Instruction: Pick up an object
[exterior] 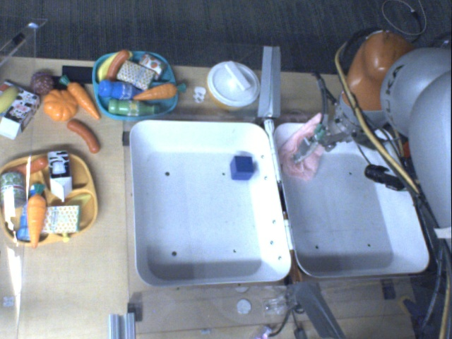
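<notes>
A pink soft object [293,149] lies bunched at the far left corner of the right bin [367,260], against its left rim. My gripper [308,149] reaches in from the right and sits in the middle of that object. Its fingers look drawn together with pink material around and between them. Whether the object is lifted off the bin floor cannot be judged. A small blue cube [242,167] rests on the floor of the left bin [176,253], near its right side and well apart from the gripper.
The arm's grey body and orange band [374,58] fill the upper right, with cables over the right bin's right rim. On the bench stand a white lidded bowl [233,83], a blue bowl of toy food [134,85] and a yellow dish [46,196].
</notes>
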`<state>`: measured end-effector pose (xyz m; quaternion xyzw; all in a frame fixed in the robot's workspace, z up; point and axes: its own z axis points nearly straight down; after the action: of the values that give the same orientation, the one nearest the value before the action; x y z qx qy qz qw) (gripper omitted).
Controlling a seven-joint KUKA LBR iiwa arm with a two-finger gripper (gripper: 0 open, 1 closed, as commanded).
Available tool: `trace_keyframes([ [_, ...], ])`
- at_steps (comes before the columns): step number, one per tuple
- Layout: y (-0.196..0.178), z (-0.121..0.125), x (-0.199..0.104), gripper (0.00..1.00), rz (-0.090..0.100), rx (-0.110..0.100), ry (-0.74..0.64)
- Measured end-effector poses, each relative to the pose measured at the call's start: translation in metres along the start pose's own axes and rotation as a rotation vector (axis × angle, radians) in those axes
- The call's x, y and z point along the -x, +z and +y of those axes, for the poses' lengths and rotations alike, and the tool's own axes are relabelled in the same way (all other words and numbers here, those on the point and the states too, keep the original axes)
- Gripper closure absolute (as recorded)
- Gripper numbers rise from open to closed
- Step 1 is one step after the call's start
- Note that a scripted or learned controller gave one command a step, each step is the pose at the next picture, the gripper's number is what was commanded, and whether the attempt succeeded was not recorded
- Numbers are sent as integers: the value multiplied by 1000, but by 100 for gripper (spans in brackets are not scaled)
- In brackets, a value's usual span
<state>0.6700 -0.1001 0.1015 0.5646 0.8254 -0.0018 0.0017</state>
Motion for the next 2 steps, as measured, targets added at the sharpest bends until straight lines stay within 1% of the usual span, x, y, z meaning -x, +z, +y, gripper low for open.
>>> trace_keyframes([
  [1,-11,2,0,100,-4,4,-4],
  [2,-11,2,0,0,-4,5,-4],
])
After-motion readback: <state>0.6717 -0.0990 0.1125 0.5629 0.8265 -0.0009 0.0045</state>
